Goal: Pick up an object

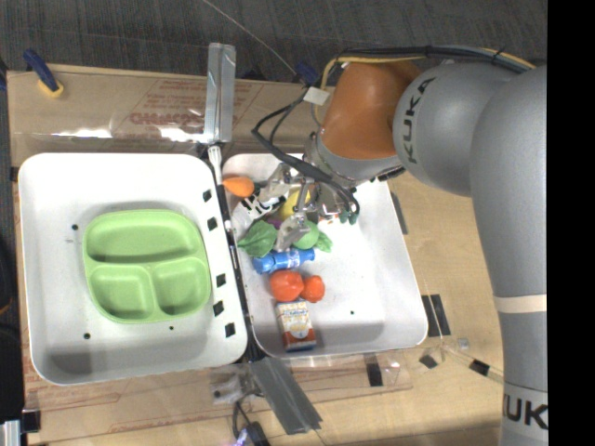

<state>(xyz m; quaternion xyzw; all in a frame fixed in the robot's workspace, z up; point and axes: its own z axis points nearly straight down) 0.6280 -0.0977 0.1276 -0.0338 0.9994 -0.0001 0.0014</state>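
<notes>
Arm (465,110) nearest lens, reaching into right bin (395,286). Gripper (299,214) down amid clutter: green toy (260,240), blue piece (277,262), red ball (286,284) just below (fingers' state: cannot tell). Tip: centre on one obj, avoid neighbours, lift straight up.

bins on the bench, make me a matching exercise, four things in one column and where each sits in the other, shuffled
Things:
1. green divided tray
2. small carton
3. blue object
4. orange ball

Places:
A. right bin, far corner next to the divider between the bins
B. left bin, lying in its middle
C. right bin, nearest the front wall
D. right bin, just beyond the two red pieces and in front of the green leafy items

Pairs: 1-B, 2-C, 3-D, 4-A
</notes>
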